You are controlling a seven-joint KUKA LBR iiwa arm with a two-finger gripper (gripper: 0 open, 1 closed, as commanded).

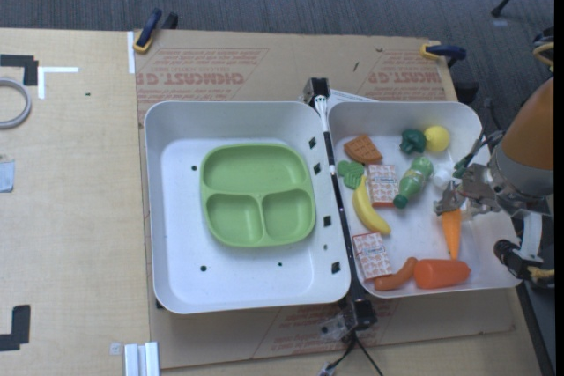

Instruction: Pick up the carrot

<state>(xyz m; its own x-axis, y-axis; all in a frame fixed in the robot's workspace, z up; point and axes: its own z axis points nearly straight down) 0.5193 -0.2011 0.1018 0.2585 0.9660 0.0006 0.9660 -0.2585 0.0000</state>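
1. Nearest the camera in the right shallow white bin lie one orange tube-shaped toy, one reddish-orange sausage toy and one printed carton.
2. Just beyond, the small orange tapered plastic carrot lies by the bin's right wall, point toward the camera.
3. The hand sits at the carrot's upper end, touching or just over it; whether it is clenched or released I cannot tell.
4. Farther in: one yellow banana, a second printed carton, one green bottle, one brown cracker-like slab, one broccoli, one lemon.
5. The left white bin holds one green three-section plastic tray.
6. Both bins rest on the counter.
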